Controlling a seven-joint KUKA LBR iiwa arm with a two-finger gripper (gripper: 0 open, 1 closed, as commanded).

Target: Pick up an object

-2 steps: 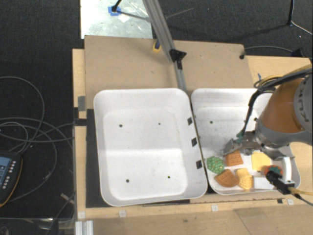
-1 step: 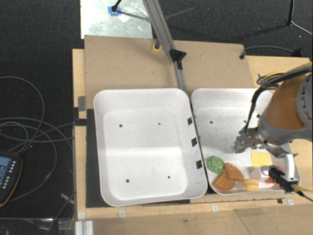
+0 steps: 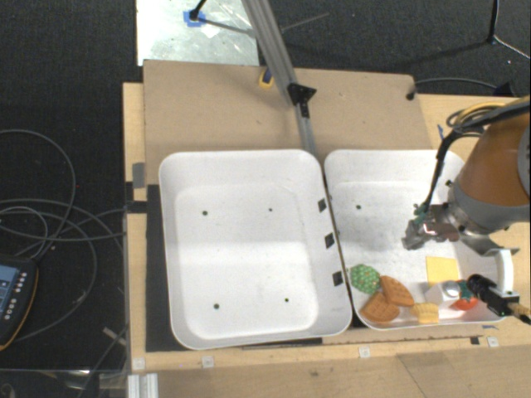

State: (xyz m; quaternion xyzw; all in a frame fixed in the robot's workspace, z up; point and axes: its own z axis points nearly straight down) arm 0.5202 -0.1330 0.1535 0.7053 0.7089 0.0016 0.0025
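Jaw state could not be determined: gripper (image 3: 417, 232) seen small and dark over the right bin (image 3: 373, 177), with no object visible in its hold. Positioned above bare bin floor, up and left of the yellow block (image 3: 442, 269) and well apart from the rest. Objects found clustered along the right bin's near edge: green piece (image 3: 364, 278) at the left, two orange-brown pieces (image 3: 388, 299) touching beside it, small yellow piece (image 3: 426, 312) next, then a red and silver item (image 3: 459, 297) toward the right corner. Left bin (image 3: 249, 247) noted alongside, touching the right bin at the shared rim. Grey arm with orange band (image 3: 496, 177) entered from the right. Judged: pick not yet made; nothing lifted; approach, closure and lift all outstanding
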